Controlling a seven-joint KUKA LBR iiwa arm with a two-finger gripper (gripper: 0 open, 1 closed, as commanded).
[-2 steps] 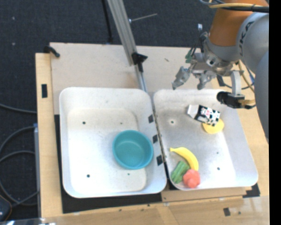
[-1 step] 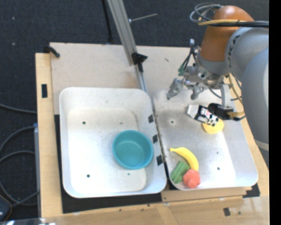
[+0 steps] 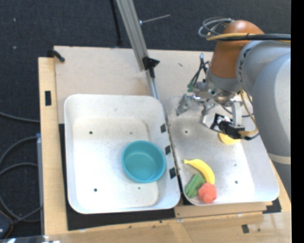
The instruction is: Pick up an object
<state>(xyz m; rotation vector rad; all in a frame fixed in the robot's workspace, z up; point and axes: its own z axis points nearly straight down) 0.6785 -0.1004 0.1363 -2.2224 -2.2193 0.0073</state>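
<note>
While dark carpet surrounds the wooden bench, the gripper's width cannot be told.

Bright, even light; soft shadows; slightly grainy.

left bin: bowl in near-right part | right bin, just beside it: banana, long vegetable, round fruit clustered at near-left corner, banana behind both | bins side by side on worktop

Blue bowl in one bin — banana in other bin.
</note>
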